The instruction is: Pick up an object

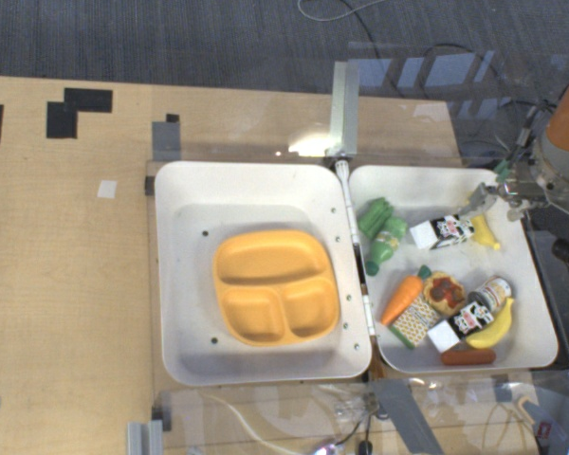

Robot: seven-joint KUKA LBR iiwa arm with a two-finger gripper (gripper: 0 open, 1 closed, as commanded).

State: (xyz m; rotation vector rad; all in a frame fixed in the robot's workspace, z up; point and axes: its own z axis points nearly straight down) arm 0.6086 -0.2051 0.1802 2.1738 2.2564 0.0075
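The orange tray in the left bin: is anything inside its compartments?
The orange tray holds nothing visible in its three compartments. It lies flat in the left bin; what is underneath it is covered.

**Bench with two white bins**

A light wooden bench (66,282) carries two shallow white bins side by side, touching along a shared edge. The left bin (185,349) sits near the middle of the bench; the right bin (541,349) lies toward its right end. Black patches (76,110) mark the bench's far left — a small white tag (107,190) lies nearby.
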